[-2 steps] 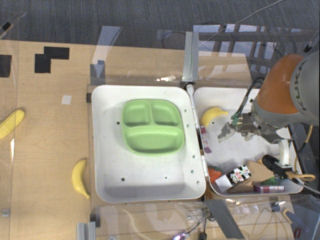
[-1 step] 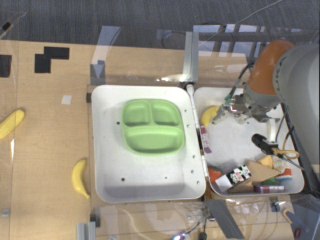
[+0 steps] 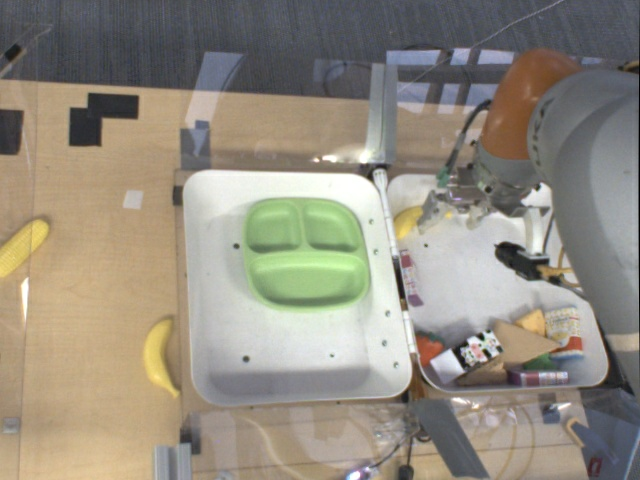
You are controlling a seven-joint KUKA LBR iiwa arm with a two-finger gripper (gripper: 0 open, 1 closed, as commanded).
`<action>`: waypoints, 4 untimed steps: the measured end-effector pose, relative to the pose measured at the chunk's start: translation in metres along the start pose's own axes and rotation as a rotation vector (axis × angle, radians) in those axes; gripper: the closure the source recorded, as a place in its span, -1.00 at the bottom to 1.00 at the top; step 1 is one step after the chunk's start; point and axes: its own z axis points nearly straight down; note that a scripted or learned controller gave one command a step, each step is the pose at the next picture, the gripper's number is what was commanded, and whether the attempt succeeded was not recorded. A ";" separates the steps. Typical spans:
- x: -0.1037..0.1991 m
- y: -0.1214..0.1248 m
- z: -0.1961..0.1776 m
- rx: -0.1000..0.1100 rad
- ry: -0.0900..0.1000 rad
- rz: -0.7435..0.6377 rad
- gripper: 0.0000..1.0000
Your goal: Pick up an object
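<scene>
Clutter (image 3: 505, 353): right bin's (image 3: 450, 268) near end | tool (image 3: 450, 200): far end, beside yellow item (image 3: 406, 222) | grip: cannot tell

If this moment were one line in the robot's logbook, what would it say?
arm: over right bin | gripper: near yellow object at bin's far-left corner | grasp: none seen | left bin: green divided plate

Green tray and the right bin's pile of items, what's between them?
In the camera view, the green tray and pile are separated by the bins' adjoining rims and white floor.
</scene>
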 end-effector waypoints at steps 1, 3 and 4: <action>-0.050 0.000 -0.148 -0.033 0.002 -0.123 -1.00; -0.009 -0.017 -0.003 -0.065 -0.004 -0.076 -1.00; -0.009 -0.018 -0.002 -0.064 -0.004 -0.076 -1.00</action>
